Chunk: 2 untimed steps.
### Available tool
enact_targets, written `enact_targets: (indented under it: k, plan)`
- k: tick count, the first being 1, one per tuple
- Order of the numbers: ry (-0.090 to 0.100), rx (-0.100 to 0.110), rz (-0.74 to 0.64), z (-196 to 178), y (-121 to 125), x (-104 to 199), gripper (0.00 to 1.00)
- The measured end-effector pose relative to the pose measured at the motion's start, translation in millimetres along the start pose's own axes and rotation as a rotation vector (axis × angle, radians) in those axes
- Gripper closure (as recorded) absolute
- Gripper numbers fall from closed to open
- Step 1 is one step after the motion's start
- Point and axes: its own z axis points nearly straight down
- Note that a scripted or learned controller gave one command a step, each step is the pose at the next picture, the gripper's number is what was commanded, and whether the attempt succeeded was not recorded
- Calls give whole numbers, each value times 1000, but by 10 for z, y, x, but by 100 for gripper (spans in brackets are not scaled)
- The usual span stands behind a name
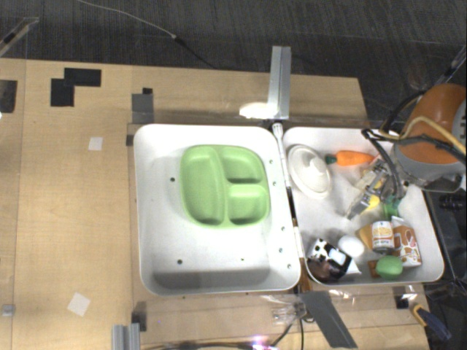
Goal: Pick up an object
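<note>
The arm's orange-banded wrist (436, 126) stands highest, so likely nearest the lens, reaching over the right bin (438, 265) from its far right corner. Below it the gripper (365, 195) hangs tilted, tip towards the bin's middle. Cabling and glare blur it, so I cannot tell whether it is parted, together, or clamped on anything.

A small yellow piece (374, 201) lies touching or just under the tip, probably the intended object, though no grasp is visible. Just beyond sit an orange carrot (355, 158) and a white bowl (310, 170). On the near side are a small jar (381, 235), a green lump (390, 266), a white ball (350, 246) and a black-and-white toy (321, 254), crowded together. That crowding likely explains the slanted approach to the looser middle.

The left bin (146, 217) holds a green divided plate (222, 184), well apart.
</note>
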Motion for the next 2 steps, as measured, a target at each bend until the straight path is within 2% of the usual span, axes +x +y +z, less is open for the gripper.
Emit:
enact_targets:
  k: [1,2]
  plan:
    - [-20,-5,-6,-155,26,-53,100]
    - [-5,-4,-28,-1302,375,544,100]
